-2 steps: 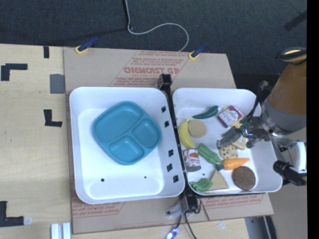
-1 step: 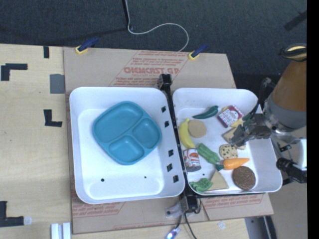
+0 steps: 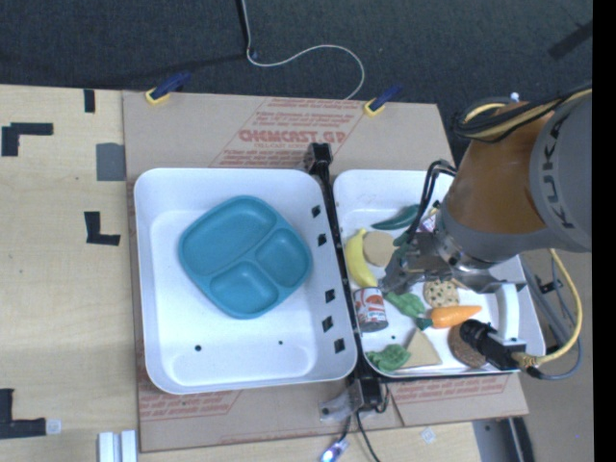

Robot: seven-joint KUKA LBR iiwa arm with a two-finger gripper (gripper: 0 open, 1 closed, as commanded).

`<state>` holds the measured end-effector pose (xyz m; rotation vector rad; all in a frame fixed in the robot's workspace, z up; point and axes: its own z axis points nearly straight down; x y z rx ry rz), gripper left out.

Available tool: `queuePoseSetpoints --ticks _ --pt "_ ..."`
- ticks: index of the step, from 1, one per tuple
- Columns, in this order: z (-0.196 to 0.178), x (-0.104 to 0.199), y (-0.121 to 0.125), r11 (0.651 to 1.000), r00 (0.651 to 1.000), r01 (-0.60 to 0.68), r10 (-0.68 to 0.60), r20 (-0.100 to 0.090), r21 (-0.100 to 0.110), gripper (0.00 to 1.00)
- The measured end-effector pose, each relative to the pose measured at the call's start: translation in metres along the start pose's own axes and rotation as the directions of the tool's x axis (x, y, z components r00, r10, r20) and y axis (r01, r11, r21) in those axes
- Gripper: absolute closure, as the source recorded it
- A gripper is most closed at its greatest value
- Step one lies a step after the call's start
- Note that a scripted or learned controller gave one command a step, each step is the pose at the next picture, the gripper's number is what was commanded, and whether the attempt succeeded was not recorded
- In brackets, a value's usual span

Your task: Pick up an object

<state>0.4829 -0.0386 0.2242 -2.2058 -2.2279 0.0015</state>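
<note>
The grey arm [image 3: 520, 191] with its orange band rises closest to the lens, reaching in from the right and covering much of the right bin [image 3: 366, 189]. Beneath it the table [image 3: 58, 258] carries a cardboard sheet [image 3: 289, 133] printed in red, and on that sit the two white bins side by side. The left bin [image 3: 154, 258] holds a blue divided plate [image 3: 245, 255], lying flat near its middle. In the right bin small toy foods are crowded together: a yellow banana [image 3: 359, 260] along the left wall, a small can [image 3: 371, 309] with a red label just below it, an orange carrot [image 3: 454, 315], a speckled cookie [image 3: 440, 291], a green leafy piece [image 3: 390, 358] at the near edge and a pale wedge [image 3: 423, 349] beside it. The gripper [image 3: 409, 269] hangs low over this clutter, just right of the banana and just above the can; whether it is released or clenched I cannot tell.
</note>
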Motion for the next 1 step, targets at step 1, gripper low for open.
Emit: queuePoseSetpoints --ticks 1 --pt "-0.1341 0.0597 0.0019 1.000 1.000 0.001 -0.001 0.001 -0.018 1.00"
